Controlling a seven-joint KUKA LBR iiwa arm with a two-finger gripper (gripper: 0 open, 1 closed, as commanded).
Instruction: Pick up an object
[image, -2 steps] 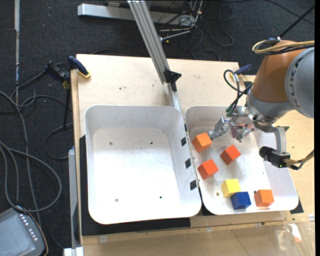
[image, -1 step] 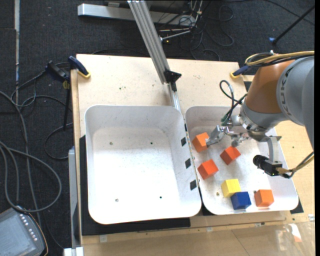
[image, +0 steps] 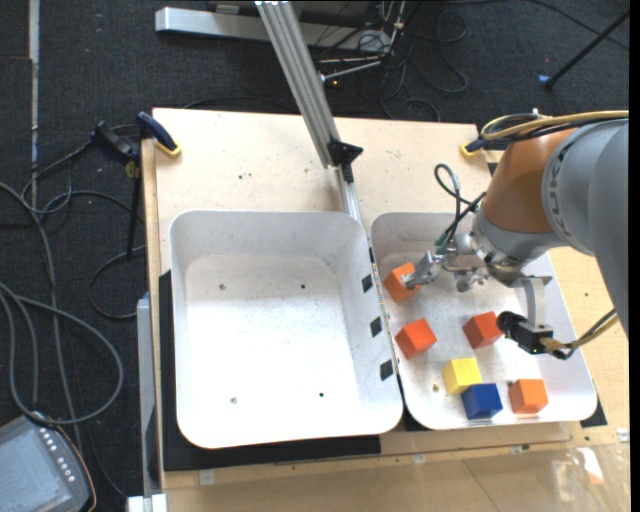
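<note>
The right white bin (image: 570, 405) holds several small blocks. An orange block (image: 400, 281) lies near the bin's left wall, just left of my gripper (image: 448, 272) and touching or nearly touching it. The gripper hangs low over the bin's back half under the grey and orange arm (image: 530, 190). Another orange block (image: 415, 337) lies in front of it, and a red-orange block (image: 482, 328) sits to its right. Along the front are a yellow block (image: 461, 374), a blue block (image: 482, 400) and an orange block (image: 528, 395).
The left white bin (image: 190, 240) stands beside the right one, with a raised divider edge (image: 375, 300) between them. A slanted metal strut (image: 305, 80) reaches down to the bins' back. Cables and a black connector (image: 525, 333) hang off the arm over the right bin.
</note>
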